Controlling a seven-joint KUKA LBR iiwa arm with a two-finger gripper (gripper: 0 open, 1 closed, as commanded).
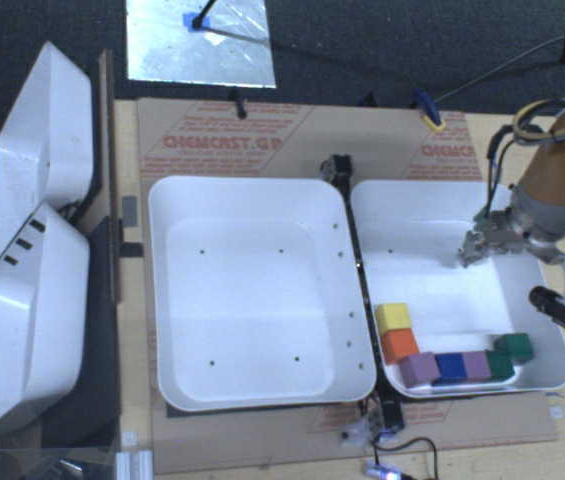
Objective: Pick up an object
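The gripper (pixel 470 252) hangs over the far bare floor of the right bin (pixel 432 218), its grasp state too small to tell, so the reach remains: descend toward the blocks (pixel 452 358) clustered along the near wall.

You will find one legible marking: the red brand name "CHEMCAST GP", printed on the brown protective sheet (pixel 262 128) that lies under both bins. It reads clearly at the sheet's upper left, just above the left bin. The same red print repeats at the upper right, set at a slant and partly cut off, and along the lower edge, where it is too broken to read.
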